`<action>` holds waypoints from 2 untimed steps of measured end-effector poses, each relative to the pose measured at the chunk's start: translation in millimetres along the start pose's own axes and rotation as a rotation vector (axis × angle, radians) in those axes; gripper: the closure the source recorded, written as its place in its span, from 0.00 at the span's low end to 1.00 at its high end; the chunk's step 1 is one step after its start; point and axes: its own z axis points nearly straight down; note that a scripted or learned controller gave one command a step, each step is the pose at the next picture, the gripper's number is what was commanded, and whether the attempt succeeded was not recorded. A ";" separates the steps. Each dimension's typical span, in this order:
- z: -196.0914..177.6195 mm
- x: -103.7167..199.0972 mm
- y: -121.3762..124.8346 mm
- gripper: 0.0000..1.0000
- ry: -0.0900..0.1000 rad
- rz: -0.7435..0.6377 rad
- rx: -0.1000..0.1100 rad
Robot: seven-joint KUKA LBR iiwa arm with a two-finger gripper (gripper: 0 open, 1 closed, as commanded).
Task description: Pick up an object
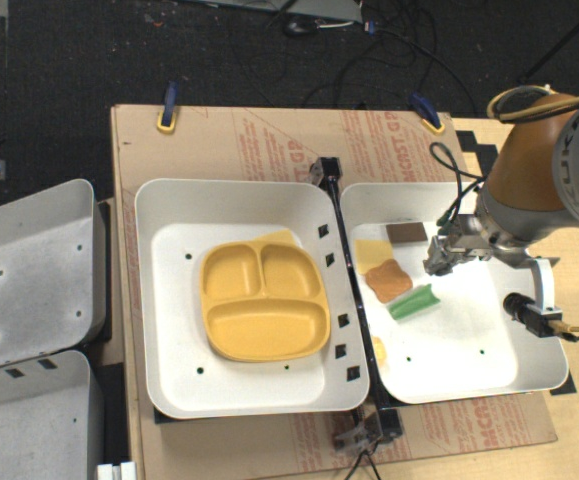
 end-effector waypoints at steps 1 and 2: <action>-63.9 1.3 0.3 1.00 -0.001 -0.004 -0.006; -113.4 1.1 1.7 1.00 -0.001 -0.004 -0.005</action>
